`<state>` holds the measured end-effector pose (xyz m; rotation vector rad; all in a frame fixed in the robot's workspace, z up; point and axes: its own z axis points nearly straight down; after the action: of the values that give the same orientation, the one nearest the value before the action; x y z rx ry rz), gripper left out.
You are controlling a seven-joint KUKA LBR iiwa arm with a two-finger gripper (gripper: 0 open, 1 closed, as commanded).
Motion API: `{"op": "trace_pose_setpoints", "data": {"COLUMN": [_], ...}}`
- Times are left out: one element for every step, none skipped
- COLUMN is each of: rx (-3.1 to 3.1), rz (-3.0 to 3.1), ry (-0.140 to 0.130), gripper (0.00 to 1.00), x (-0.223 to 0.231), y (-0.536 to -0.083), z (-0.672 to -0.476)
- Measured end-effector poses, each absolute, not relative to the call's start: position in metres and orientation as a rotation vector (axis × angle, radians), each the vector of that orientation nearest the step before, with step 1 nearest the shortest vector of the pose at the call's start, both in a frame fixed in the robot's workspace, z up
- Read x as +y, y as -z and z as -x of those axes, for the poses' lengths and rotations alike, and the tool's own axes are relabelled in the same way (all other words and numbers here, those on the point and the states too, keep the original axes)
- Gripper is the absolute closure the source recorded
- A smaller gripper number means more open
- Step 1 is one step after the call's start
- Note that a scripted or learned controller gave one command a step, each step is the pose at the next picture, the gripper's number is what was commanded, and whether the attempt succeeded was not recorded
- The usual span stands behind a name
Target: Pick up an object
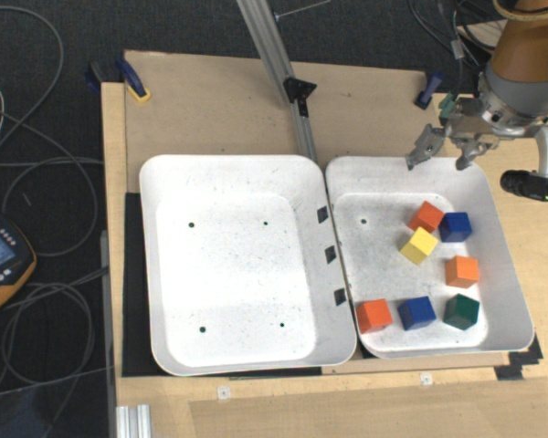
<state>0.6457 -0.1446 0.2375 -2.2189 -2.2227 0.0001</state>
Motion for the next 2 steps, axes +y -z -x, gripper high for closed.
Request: {"op": "trace_pose_setpoints", "data": {"rx": [-2.223,-2.219], "rz": [2.219,2.215], "ry": [-0.001,-0.006], "gripper": [0.0,0.0], "x": [-0.145,-0.14], "y": [-0.238,-0.176], "z": [-0.646,-0.65]}}
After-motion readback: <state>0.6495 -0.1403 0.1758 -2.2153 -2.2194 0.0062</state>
